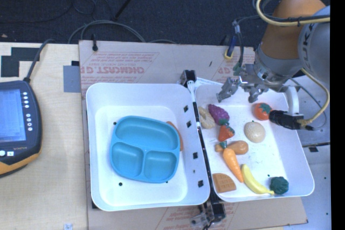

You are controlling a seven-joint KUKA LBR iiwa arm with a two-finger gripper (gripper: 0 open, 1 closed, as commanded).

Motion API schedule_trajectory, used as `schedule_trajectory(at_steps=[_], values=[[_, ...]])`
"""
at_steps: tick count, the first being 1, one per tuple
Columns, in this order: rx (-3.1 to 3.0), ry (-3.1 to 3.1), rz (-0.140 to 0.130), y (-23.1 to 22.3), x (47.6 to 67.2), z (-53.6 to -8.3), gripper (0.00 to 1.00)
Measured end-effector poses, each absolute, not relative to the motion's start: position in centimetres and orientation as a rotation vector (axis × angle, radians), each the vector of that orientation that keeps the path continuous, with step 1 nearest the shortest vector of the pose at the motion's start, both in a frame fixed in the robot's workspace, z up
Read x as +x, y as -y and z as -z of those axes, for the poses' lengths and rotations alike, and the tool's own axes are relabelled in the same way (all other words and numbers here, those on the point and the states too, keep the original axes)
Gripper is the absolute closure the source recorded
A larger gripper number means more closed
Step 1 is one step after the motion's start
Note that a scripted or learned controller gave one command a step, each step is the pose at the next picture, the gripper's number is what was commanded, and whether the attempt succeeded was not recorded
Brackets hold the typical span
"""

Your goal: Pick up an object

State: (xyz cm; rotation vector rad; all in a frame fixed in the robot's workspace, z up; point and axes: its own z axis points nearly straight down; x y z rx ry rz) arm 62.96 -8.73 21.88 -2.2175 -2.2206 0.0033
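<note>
1. The grey arm [302,35] reaches in from the right, and its claw [240,91] hovers over the far edge of the right bin [302,169].
2. The claw's fingers [225,92] stand spread apart with nothing between them.
3. Toy foods lie in the right bin: a purple piece [218,113] near the claw, a strawberry [226,131], a tomato [261,111], a pale egg [254,131], a carrot [233,164], a banana [253,180], a broccoli piece [279,185] and a bread slice [223,182].
4. The left bin [102,180] holds a blue divided tray [144,148].
5. A handheld screen unit [16,124] rests on the tabletop [48,191] at the far left.
</note>
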Motion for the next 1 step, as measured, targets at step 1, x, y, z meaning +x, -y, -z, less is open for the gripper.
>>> schedule_trajectory(at_steps=[1], values=[[-2.209,2.211,-0.018,8.16,57.19,-9.78,0.0]])
